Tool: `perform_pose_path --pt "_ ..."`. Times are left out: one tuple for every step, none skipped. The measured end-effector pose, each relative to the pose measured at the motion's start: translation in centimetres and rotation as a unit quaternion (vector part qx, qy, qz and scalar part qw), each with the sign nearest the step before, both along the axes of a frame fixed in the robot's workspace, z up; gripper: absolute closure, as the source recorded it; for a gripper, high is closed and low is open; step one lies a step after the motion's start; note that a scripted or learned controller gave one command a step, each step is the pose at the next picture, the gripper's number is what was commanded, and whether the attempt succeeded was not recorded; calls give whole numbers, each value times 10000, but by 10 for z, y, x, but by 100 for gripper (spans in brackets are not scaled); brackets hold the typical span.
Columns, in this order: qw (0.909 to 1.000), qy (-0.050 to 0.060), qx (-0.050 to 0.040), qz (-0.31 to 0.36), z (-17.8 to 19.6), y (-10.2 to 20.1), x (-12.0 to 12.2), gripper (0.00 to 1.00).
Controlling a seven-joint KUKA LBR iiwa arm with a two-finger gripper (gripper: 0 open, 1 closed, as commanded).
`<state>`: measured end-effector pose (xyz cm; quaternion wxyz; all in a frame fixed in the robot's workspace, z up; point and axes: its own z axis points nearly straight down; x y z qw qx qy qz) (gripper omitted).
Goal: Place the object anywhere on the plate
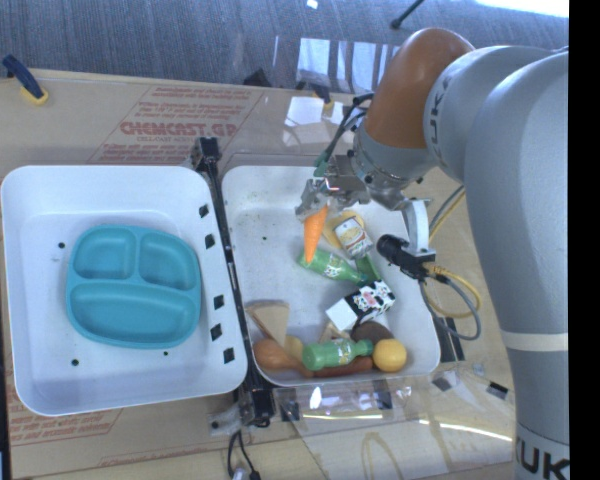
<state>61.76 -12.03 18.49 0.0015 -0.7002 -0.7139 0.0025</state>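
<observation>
The grey KUKA arm with its orange band (500, 168) reaches over the right shallow white bin (270, 268), while the blue-green divided plastic plate (132, 285) lies in the left white bin (20, 298). The two-finger gripper (318, 204) pinches the top of the orange toy carrot with green leaves (314, 236), which hangs tilted above the bin's toy food.

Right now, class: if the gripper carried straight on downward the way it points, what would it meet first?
Most likely the toy carrot. The gripper points down into the right bin directly above the carrot's orange tip, though one slanted view leaves the depth unclear.
</observation>
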Motion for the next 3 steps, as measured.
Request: perform_pose_path --pt "9997 16 28 236 6 98 -20 100" --pt "9990 -7 24 451 39 187 -10 100" --pt "9992 11 4 407 37 181 -10 0"
